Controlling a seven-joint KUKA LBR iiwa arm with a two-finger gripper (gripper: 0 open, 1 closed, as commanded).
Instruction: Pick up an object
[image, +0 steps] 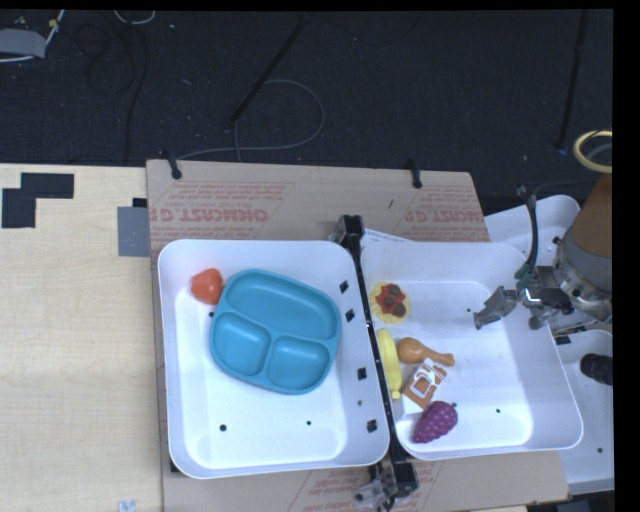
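Hand (510, 308) over right bin (540, 425), arm cut off

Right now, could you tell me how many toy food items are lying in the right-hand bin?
5, all along its left side: a small pizza at the top, a banana, a chicken drumstick, a waffle-like piece, and purple grapes nearest the front.

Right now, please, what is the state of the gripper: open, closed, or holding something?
Gripper: open, holding nothing, above the right bin, apart from the toy food along that bin's left side.
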